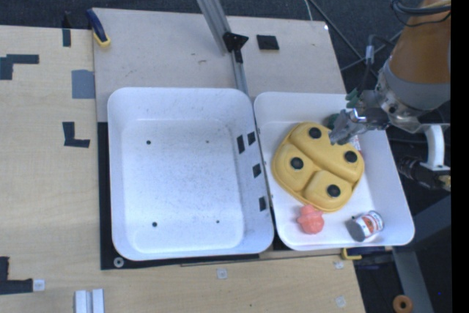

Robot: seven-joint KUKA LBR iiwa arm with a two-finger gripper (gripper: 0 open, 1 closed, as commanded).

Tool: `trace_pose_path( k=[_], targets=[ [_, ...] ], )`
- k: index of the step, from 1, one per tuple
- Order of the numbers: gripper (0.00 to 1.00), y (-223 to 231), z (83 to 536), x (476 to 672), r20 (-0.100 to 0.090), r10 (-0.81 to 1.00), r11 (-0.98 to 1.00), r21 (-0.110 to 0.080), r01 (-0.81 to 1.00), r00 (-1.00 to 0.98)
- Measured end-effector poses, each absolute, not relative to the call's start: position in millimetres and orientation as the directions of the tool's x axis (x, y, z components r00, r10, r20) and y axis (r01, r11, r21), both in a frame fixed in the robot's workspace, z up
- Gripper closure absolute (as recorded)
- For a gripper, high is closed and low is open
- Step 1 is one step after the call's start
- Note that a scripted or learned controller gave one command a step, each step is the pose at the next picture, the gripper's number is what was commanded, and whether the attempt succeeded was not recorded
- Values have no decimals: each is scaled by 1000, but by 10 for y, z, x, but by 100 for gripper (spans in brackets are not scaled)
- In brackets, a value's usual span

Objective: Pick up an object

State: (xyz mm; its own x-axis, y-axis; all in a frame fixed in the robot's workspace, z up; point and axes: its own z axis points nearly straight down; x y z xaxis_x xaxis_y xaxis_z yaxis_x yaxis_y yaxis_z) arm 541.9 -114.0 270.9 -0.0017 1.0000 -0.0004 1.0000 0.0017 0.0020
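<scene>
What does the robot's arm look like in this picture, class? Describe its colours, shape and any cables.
The arm is rounded and bulky, with an orange band above a grey wrist section. Black cables loop over its top. It ends in a small metallic grey gripper with dark fittings.

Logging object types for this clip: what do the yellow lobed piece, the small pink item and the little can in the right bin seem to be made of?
Yellow lobed piece: looks like moulded plastic or foam, matte, with rounded sections and dark round spots.
Pink item: probably soft rubber or plastic, matte and lumpy; too small to tell.
Little can: seemingly metal, grey end, lying on its side, with a red and white label.
Right bin: smooth white plastic.
</scene>
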Motion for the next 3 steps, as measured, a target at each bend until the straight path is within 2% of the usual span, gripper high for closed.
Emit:
trace_pose_path(
  k=[2, 3],
  targets=[
    [100, 58, 2431, 5387, 0, 1000, 6, -3, 1000, -6],
    [100, 620, 2472, 5339, 1, 1000, 7, -2, 1000, -7]
  ],
)
